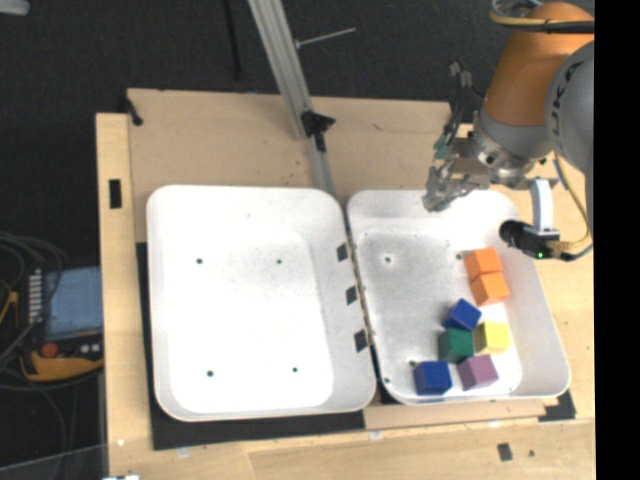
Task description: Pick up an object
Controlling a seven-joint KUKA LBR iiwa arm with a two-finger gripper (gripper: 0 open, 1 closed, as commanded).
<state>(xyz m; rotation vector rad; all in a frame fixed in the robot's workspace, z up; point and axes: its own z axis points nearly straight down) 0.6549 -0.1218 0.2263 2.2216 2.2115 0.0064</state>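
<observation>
The blocks sit clustered in the right bin (400,268), toward its near right corner: two orange blocks (487,274) stacked in a short row pointing away from the camera, then a blue block (463,315), green block (456,344), yellow block (493,337), purple block (479,370) and another blue cube (432,377). The gripper (437,198) hangs over the bin's far rim, well apart from them; whether it is open or closed cannot be made out. The arm's upper part is cut off.

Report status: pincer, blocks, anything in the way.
Pincer over right bin's far rim, holding nothing visible. Blocks clustered at near right corner, untouched. Path looks clear.
</observation>
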